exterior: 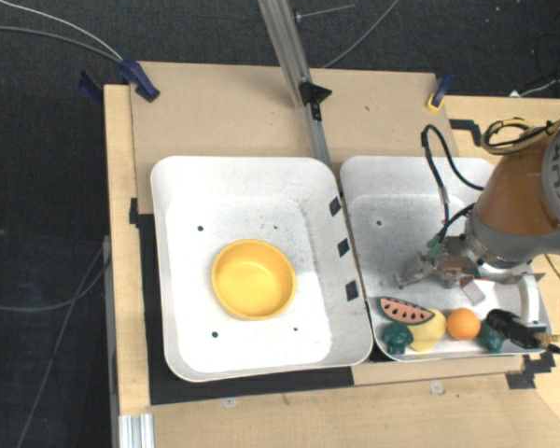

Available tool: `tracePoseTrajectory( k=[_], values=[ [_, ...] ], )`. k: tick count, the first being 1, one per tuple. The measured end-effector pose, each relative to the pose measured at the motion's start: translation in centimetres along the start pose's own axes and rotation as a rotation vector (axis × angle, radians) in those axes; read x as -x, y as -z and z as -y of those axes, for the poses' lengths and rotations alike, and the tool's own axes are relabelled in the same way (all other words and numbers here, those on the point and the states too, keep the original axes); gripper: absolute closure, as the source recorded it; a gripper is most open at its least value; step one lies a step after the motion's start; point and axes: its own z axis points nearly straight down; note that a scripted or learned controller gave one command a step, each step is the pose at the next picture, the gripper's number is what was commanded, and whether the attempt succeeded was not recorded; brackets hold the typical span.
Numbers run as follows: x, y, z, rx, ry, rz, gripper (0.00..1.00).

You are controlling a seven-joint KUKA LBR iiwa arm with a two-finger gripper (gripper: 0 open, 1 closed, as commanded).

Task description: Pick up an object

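Note:
My gripper (436, 271) is low in the right bin (392, 194), over its middle floor. It sits just above a row of small things along the bin's front wall. That row holds a watermelon slice (406, 310), a yellow fruit (429, 330), a dark green piece (396, 337), an orange ball (463, 325) and a teal piece (493, 338). I see none of them in the gripper, and the watermelon slice lies closest to it. A yellow bowl (253, 277) stands upright in the middle of the left bin (187, 203).
The grey arm with its orange band (518, 194) covers the right bin's right side. A metal pole (289, 54) slants in from the top toward the gap between the bins. Black cables loop over the right bin's back.

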Motion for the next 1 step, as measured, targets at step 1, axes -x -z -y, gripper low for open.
tracePoseTrajectory(
  k=[1],
  values=[
    [-0.03,1.58,-0.24,0.009,-0.001,0.000,1.00]
  ],
)
